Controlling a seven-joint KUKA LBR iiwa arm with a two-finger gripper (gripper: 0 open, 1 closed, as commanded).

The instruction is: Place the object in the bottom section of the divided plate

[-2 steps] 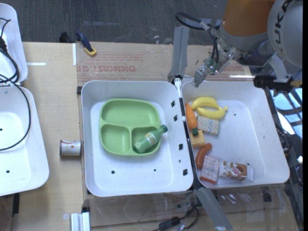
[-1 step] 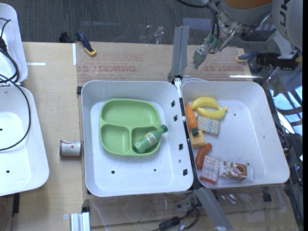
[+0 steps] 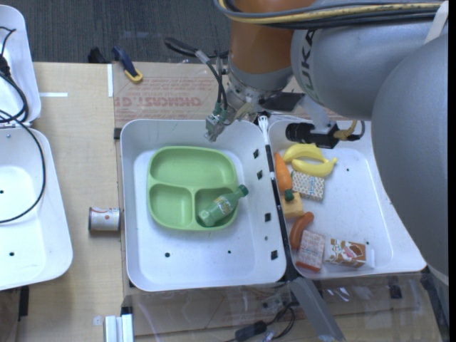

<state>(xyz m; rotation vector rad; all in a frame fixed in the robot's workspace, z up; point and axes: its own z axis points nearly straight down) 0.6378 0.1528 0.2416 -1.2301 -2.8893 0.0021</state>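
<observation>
Pincer [image 3: 216,125] (grip unclear) above plate [image 3: 191,187], bottle [image 3: 221,206] below it, btm-right section

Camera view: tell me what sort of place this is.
Probably a robotics lab pick-and-place bench: a KUKA arm reaches over two white bins, with a green divided plate and toy food like a banana.

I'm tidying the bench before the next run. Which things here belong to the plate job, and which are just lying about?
Job:
green bottle
divided plate
pincer

Lying about:
banana
carrot
sausage
snack packets
small can
clamp
</observation>
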